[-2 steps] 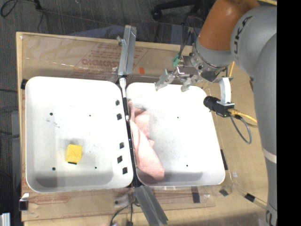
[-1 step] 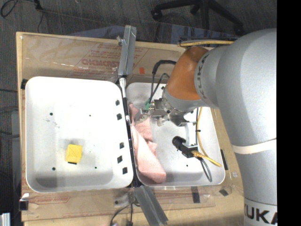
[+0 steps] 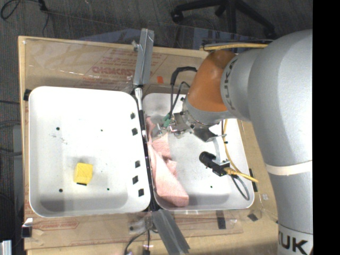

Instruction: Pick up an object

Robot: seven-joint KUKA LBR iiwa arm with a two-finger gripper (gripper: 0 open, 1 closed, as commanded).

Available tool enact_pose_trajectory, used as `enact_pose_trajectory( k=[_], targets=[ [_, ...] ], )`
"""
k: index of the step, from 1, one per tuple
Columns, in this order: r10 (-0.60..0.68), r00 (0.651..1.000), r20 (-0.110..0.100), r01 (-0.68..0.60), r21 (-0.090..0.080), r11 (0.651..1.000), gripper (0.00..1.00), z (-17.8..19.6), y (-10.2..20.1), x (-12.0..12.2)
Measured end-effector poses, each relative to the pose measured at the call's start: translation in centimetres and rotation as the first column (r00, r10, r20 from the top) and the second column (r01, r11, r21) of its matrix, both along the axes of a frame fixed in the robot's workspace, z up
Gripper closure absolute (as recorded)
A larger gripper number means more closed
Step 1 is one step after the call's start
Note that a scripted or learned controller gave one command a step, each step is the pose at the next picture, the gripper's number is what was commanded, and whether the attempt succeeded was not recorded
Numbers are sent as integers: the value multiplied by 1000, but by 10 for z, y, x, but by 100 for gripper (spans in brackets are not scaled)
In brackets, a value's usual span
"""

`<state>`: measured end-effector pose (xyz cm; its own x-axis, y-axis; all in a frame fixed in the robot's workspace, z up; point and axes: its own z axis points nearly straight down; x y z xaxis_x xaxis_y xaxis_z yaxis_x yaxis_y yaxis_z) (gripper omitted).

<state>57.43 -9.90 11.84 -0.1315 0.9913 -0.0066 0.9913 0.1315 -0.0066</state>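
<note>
**Arm over the right bin, pink cloth along its left wall**

Nearest to us is the grey arm (image 3: pixel 281 116) itself, its broad body covering much of the view's right side, with the orange band (image 3: pixel 210 86) curving above the wrist. From there we follow it down to the gripper (image 3: pixel 171 124), which sits low in the upper-left part of the right bin (image 3: pixel 234 198) — whether it is released or clenched we cannot tell, since the wrist hardware hides it.

Just beside the gripper, on its left and below, we see a pink cloth (image 3: pixel 166 169) (crumpled, soft-looking) stretched along the bin's left wall from near the gripper down toward the bin's front corner. We cannot say whether the two touch. A black cable fitting (image 3: pixel 212 163) with a yellow lead (image 3: pixel 241 173) hangs from the wrist over the bin floor, to the right of the cloth.

Further out, across the divider, lies the left bin (image 3: pixel 42 110). A small yellow block (image 3: pixel 83 173) rests on its floor toward the front-left — well apart from the gripper.
</note>
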Motion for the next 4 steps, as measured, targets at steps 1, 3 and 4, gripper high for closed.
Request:
enact_pose_trajectory(
  k=[1, 3, 4],
  targets=[
    [-34, 999, -4, 34, 8, 999, 0, -32, -36, 57],
    [379, 926, 1, -379, 9, 926, 100, 93, -35, 39],
    [264, 965, -1, -264, 10, 965, 100, 77, -95, 74]
  ],
)
